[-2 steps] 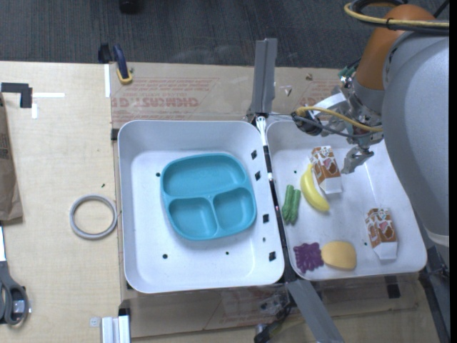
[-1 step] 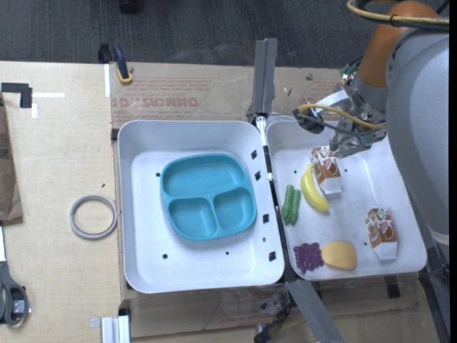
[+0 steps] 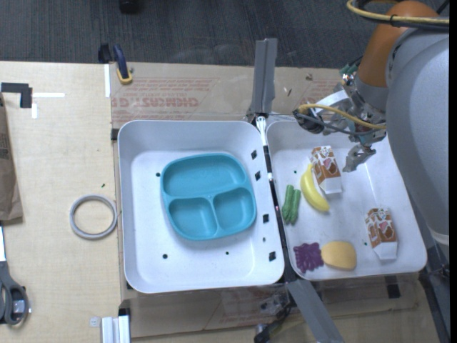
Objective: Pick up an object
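Two white bins sit side by side on the bench. The left bin contains a blue divided tray, lying flat near its centre. The right bin contains a banana with a small carton touching it at 1 o'clock, green pods just beside the banana at 8 o'clock, purple grapes and a yellow lemon-like item side by side near the front edge, and a second carton at 4 o'clock. The gripper hangs just right of the first carton, apart from it. A grey ring lies on the bench left of the bins.
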`<state>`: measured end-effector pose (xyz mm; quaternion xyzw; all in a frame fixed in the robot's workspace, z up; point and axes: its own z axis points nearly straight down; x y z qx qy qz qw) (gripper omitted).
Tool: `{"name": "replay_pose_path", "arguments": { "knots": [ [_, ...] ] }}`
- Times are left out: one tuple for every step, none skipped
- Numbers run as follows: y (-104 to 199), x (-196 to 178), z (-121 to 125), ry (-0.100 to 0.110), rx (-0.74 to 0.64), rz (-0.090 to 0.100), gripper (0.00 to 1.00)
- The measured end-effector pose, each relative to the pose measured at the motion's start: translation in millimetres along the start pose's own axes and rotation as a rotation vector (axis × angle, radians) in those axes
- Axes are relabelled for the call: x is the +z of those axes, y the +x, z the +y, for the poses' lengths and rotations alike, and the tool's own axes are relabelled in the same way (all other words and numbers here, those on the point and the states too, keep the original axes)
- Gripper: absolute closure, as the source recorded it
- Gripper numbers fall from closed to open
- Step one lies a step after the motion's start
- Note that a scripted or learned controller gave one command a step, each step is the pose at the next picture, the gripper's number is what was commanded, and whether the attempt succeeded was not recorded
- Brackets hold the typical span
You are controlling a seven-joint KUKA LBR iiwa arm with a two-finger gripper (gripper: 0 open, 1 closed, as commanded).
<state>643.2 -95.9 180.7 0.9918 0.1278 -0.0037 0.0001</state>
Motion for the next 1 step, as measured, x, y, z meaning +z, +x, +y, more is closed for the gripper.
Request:
{"name": "replay_pose_path", "arguments": {
  "knots": [
    [-0.5, -8.3, 0.6, 0.001, -0.003, -0.003, 1.0]
  ]
}}
